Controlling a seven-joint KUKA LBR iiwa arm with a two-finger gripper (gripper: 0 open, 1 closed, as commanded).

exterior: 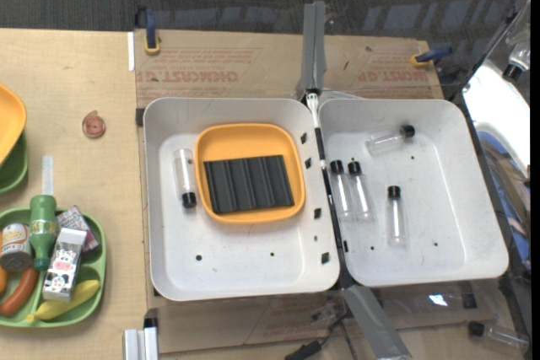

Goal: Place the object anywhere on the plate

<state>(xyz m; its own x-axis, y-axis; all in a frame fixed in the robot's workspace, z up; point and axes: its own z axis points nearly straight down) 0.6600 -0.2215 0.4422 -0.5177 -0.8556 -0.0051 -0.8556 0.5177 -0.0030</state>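
An orange square plate (250, 139) sits in the left white bin (236, 265), toward its back. A black ribbed rectangular object (250, 184) lies flat on the plate, filling most of its middle. A clear vial with a black cap (183, 175) lies on the bin floor just left of the plate, apart from it. Several more clear vials with black caps lie in the right bin (439, 257): two side by side near its left wall (348, 190), one in the middle (394, 213), and one toward the back (390, 139).
A green tray (94, 298) with toy food and bottles stands at the bench's front left, with an orange bowl (8, 126) behind it. A small pink disc (94, 125) lies on the wood. Cardboard with clamps (152, 42) lies under the bins.
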